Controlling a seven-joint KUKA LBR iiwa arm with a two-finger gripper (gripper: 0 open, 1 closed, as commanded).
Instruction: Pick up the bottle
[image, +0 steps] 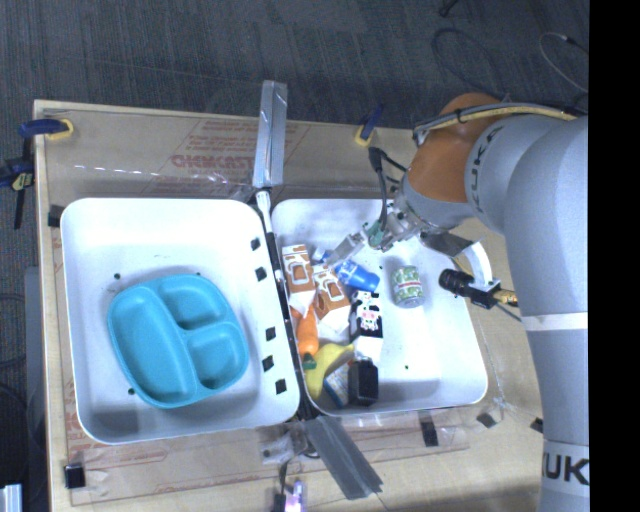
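A small blue bottle (357, 274) lies on its side in the right bin (445, 350), near the bin's upper middle. My gripper (368, 240) reaches down from the grey arm with the orange band and hangs just above and behind the bottle, close to it. From this angle I cannot make out whether it touches the bottle.
Several items crowd the right bin's left side: two small brown cartons (312, 278), a green-labelled can (406, 284), a cow-patterned pack (368, 318), an orange piece (308, 334), a banana (328, 362) and a black block (362, 381). A blue divided plate (178, 340) lies in the left bin (90, 240).
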